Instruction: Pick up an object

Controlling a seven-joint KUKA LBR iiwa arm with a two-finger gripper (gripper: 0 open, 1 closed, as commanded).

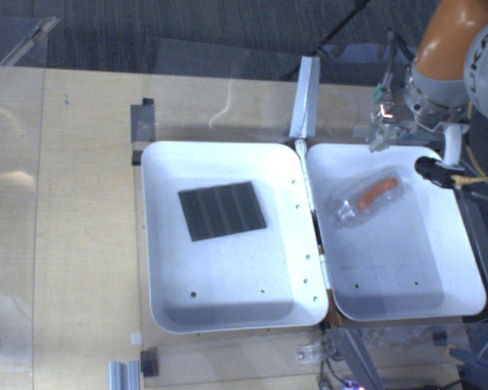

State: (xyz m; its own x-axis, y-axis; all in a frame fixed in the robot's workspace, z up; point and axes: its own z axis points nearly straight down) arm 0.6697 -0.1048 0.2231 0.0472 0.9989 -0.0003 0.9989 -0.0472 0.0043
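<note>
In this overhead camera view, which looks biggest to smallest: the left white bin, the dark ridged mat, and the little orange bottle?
Largest to smallest as they appear:
1. left white bin
2. dark ridged mat, lying in that bin
3. orange bottle, lying in the right bin

The gaps in size are plain, so no ties.

Grey arm point(459, 31) (orange band above the wrist) at upper right, gripper point(384, 128) pointing down-left.

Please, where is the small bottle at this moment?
The bottle lies on its side in the right bin, in its upper part, below the gripper at the bin's top edge.
</note>
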